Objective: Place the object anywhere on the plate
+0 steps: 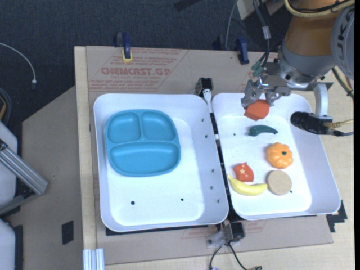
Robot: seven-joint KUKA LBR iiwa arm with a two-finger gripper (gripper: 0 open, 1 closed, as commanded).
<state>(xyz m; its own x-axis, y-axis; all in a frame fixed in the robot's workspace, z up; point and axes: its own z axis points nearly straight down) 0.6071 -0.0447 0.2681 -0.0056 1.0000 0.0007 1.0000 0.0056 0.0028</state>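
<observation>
Nearest the camera, at the right bin's (326, 201) near edge, a yellow banana (247, 188) lies crosswise, its right tip just beside a round tan cookie-like disc (279, 182) at its 3 o'clock. A red strawberry-like piece (244, 172) sits touching the banana at its 12 o'clock. Further back, an orange pumpkin (280, 154) stands just past the disc, at the disc's 12 o'clock. Beyond that a dark green pepper-shaped piece (262, 130) lies flat, at about 11 o'clock from the pumpkin and apart from it.

In the left bin (152, 207) the blue plate (143, 142), with three compartments, sits toward the far left part of the bin, at 9 o'clock from the green piece and well apart from everything in the right bin.

Farthest back, the gripper (259, 97) hangs over the far part of the right bin, the grey arm with its orange band rising to 1 o'clock. A red-orange object (257, 111) sits directly under the fingers and seems to be pinched at its top between the narrowly parted fingers; whether it rests on the bin floor or is lifted cannot be told
</observation>
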